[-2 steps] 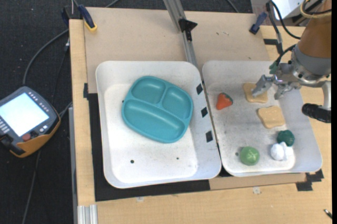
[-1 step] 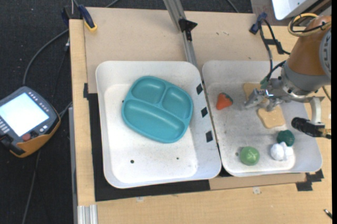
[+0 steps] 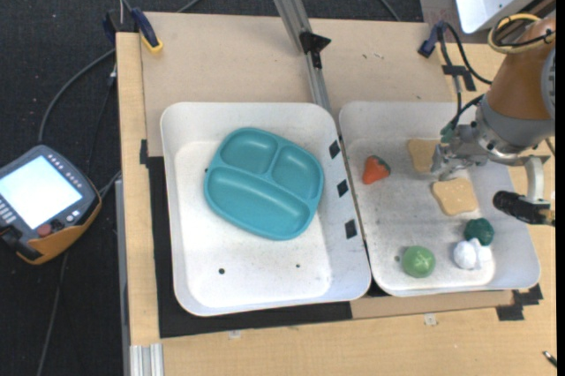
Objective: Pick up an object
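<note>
Gripper low in right bin, between two tan pieces. Can't tell claw state. Nothing lifted yet, pick still to do.

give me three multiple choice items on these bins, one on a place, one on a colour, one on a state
1. Where is the teal divided plate?
A. left bin
B. right bin
C. bare bench

2. What colour is the strawberry-like piece by the right bin's left wall?
A. blue
B. red
C. black

3. How does the teal plate lie?
A. upside down
B. on edge
C. right way up

Answers: 1 A, it lies in the left bin. 2 B, it is red with a green top. 3 C, its compartments face upward.
</note>
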{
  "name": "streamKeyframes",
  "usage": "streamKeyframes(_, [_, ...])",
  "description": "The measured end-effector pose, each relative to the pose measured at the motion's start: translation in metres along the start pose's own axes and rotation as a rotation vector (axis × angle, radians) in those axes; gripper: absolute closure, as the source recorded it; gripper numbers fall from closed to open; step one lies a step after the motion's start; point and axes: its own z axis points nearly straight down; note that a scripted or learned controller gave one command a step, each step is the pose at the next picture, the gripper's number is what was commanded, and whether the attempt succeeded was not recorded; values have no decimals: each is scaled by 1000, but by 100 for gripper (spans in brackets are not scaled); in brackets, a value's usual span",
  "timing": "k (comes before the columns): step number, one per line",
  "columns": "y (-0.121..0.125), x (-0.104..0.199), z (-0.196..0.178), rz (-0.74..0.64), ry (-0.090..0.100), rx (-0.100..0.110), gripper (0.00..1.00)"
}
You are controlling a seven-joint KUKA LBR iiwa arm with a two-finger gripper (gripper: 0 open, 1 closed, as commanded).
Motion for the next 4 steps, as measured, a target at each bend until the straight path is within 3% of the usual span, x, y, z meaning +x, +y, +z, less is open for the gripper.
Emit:
streamKeyframes(3, [-1,19,-147,-2,-2,-6,100])
streamKeyframes(4, [2,76,-147,-6,3,1,100])
